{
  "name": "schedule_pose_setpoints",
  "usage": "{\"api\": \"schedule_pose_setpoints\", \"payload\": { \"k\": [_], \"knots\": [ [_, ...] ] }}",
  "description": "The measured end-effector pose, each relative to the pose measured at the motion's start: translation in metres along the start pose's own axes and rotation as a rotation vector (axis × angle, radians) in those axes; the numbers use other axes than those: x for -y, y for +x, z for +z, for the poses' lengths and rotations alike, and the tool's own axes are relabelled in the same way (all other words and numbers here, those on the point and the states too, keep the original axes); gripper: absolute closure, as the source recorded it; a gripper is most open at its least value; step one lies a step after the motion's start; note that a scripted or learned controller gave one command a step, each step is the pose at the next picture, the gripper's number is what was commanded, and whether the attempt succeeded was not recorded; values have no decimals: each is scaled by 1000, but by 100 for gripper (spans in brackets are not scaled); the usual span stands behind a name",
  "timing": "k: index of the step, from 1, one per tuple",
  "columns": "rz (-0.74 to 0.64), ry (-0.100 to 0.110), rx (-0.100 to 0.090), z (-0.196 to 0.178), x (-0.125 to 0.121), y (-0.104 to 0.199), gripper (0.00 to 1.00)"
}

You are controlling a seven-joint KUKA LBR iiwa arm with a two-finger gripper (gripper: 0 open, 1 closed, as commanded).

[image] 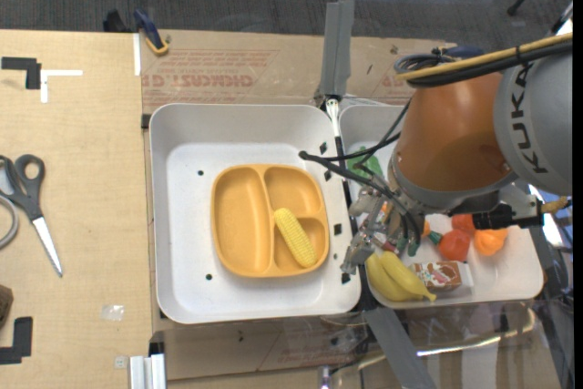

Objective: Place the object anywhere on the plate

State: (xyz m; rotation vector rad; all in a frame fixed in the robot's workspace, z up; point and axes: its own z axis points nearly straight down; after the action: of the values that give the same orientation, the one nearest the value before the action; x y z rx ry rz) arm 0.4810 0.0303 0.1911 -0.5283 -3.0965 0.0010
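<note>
The arm's orange band is sitting closest to the lens, looming over the right bin. Below it the gripper is hanging at the divide between bins; whether it is spread or closed cannot be told. The corn cob is lying in the yellow divided plate, lower-right compartment, long axis running diagonally from upper left to lower right. A banana is resting just beside the gripper. Scissors are lying on the bench at left.
</note>
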Motion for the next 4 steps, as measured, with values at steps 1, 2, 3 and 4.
{"api": "schedule_pose_setpoints", "payload": {
  "k": [1,2,3,4],
  "knots": [
    [4,-1,2,-9,0,-2,100],
    [-111,0,1,-5,-60,24,100],
    [-565,-2,2,-16,-113,26,100],
    [-565,-2,2,-16,-113,26,0]
  ]
}}
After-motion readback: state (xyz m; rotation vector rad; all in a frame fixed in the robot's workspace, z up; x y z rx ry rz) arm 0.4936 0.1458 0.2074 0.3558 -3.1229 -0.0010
